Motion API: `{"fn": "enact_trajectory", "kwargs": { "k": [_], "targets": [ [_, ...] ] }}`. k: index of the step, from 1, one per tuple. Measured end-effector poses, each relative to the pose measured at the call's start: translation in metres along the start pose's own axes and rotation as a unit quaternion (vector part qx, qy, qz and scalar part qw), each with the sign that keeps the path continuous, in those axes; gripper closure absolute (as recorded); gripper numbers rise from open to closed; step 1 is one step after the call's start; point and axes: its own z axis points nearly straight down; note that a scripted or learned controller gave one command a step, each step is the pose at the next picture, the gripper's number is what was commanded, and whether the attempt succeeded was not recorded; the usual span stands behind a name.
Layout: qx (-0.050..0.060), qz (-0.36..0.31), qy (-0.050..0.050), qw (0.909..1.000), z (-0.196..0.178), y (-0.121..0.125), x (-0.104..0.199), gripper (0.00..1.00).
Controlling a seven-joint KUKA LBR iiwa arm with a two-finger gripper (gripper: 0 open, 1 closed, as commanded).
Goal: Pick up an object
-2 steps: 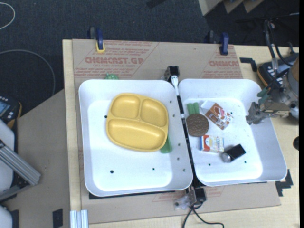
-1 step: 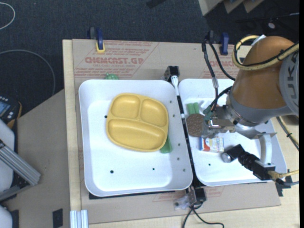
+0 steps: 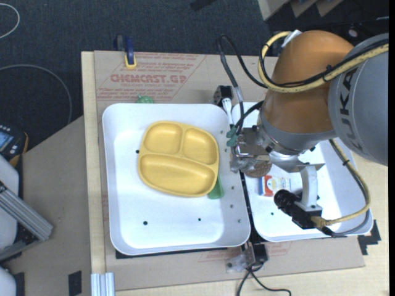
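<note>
1. The desk (image 3: 154, 73) carries 2 shallow white bins side by side. The left bin (image 3: 123, 214) holds 1 yellow divided plate (image 3: 179, 159) with 3 compartments, lying flat toward the bin's upper middle. 1 small green thing (image 3: 215, 190) peeks out from under the plate's lower right edge, touching it; what it is I cannot tell.

2. The right bin (image 3: 271, 227) is largely covered by the arm. 1 small white packet with red and blue print (image 3: 276, 184) lies on its floor, just below the hand.

3. The hand (image 3: 250, 159) sits low at the seam between the 2 bins, just right of the plate's edge and above the packet. Its underside is turned away from the camera, so I cannot tell how it is set or whether it has anything.

4. Handling, as a judgement: the plate looks like stiff moulded plastic, light, smooth and fairly slippery, and not fragile. It is too broad to span, so the raised outer rim or 1 of the dividing ridges would be the place to pinch. A rim pinch would let it tip, so a hold near the middle ridge seems steadier.

5. The packet looks thin, light and flat on the bin floor, so hard to get under. The green thing seems small, but it is pinned beneath the plate.

6. Also at the desk's top edge: 1 blue and yellow clamp (image 3: 129, 51).
</note>
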Motion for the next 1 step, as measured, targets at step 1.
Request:
{"fn": "enact_trajectory", "kwargs": {
  "k": [1],
  "targets": [
    [-0.006, 0.002, 0.001, 1.0000, -0.1344, 0.0015, -0.0087, 1.00]
  ]
}}
